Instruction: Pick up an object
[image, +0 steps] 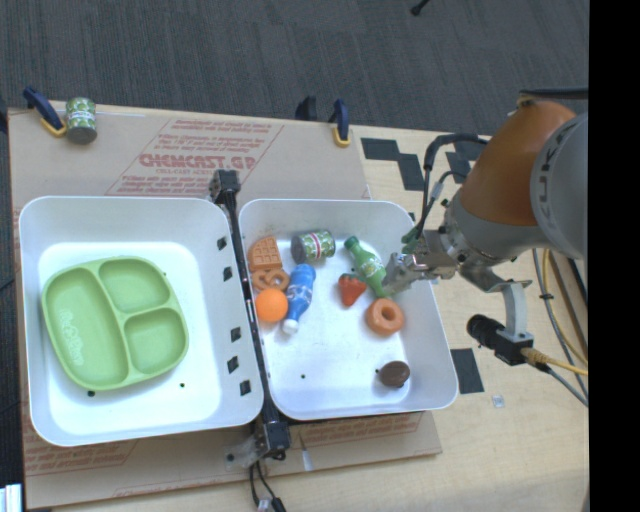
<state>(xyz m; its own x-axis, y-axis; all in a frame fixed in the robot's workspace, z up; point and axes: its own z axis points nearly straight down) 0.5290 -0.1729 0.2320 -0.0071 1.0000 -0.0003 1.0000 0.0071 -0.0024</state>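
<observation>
The right bin (432, 345) holds several small items: a green bottle (364, 262), a red strawberry-like piece (350, 290), an orange donut (385, 317), a brown chocolate piece (393, 374), a green can (314, 245), a blue bottle (299, 292), an orange ball (271, 305) and a tan waffle (265, 258). My gripper (397, 275) hangs over the bin's right side, just right of the green bottle and above the donut. Nothing shows between its fingers.
The left bin (35, 395) holds a green divided plate (115, 320). Clamps (340, 122) and a small can (80, 118) sit along the cardboard's far edge. The grey and orange arm (520, 180) and cables occupy the right side.
</observation>
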